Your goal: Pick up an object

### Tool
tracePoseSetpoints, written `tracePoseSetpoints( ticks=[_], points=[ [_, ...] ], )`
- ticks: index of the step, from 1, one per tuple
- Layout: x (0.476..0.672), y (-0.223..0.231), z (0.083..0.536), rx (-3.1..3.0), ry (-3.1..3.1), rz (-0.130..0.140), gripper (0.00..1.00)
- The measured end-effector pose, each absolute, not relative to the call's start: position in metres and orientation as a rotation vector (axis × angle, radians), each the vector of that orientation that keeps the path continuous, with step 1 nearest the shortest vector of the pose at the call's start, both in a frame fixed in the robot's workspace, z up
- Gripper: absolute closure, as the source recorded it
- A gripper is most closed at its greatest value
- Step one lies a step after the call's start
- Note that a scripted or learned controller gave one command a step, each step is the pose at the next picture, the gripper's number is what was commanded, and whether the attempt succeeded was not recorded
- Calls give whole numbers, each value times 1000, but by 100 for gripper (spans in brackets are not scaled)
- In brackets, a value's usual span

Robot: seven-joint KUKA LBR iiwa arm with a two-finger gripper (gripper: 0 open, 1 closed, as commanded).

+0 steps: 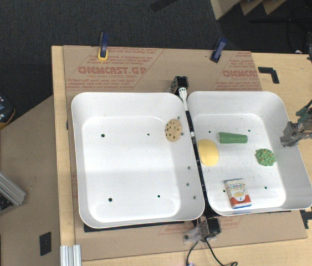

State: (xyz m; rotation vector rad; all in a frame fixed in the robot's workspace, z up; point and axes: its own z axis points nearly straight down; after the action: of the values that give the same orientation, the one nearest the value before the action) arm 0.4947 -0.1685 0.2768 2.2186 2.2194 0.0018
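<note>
Gripper [292,133] sits at the right edge of the right bin [294,165], over the rim about midway along that side; its state cannot be told from this camera, as the end of the tool is small and blurred. Nothing is visibly held.

Right bin contents: a yellow lemon-shaped object [209,152] lies against the left wall, near the divide between the bins. A green cylinder [233,138] lies on its side just right of the lemon, toward the far edge. A green broccoli-like clump [265,157] rests near the right wall, close to the tool but apart from it. A small red-and-white box [237,193] lies flat near the front edge.

Left bin [89,165]: a round speckled cookie [173,129] rests near the far right corner, close to the right wall.

Both bins stand on a brown cardboard sheet [122,65] held by two blue clamps [103,46] at its far edge.
</note>
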Motion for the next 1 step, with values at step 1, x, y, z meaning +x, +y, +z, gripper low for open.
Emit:
tracePoseSetpoints(
  ticks=[1],
  points=[
    [546,-53,288,2204,2236,10,100]
  ],
)
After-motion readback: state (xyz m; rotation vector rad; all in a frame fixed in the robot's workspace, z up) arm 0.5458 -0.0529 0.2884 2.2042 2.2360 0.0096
